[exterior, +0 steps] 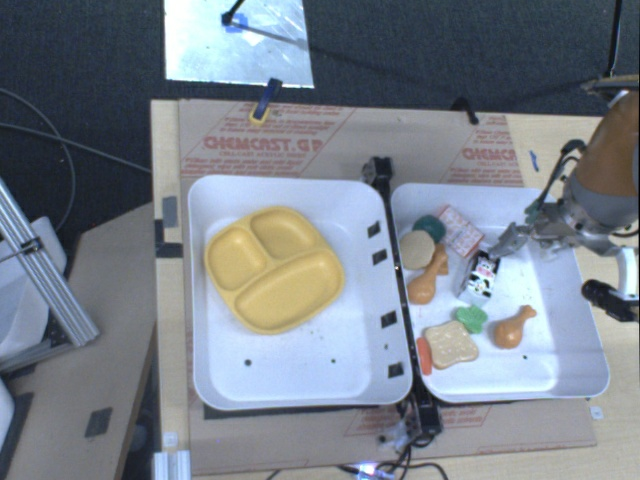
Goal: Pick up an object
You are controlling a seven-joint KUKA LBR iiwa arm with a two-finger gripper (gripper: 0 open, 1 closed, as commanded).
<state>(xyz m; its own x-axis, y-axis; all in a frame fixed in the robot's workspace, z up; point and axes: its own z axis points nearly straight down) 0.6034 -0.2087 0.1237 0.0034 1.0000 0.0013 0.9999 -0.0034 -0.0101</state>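
The right bin (570, 363) holds several toy foods. Among them are a black-and-white carton (481, 276), a pink checkered box (460, 230), a dark green round piece (430, 226) and a tan drumstick (428, 276). Nearer the front lie a green piece (470, 318), a toast slice (452, 343) and an orange drumstick (514, 326). My gripper (505, 240) reaches in from the right, low over the bin. Its tip is just above and right of the carton and beside the pink box. Nothing is visibly held.
The left bin (230, 378) carries a yellow divided plate (275, 268). A black divider with clips (395, 268) runs between the bins. The arm's grey body (605, 183) hangs over the right bin's far right corner. Bare floor shows in the right bin's right half.
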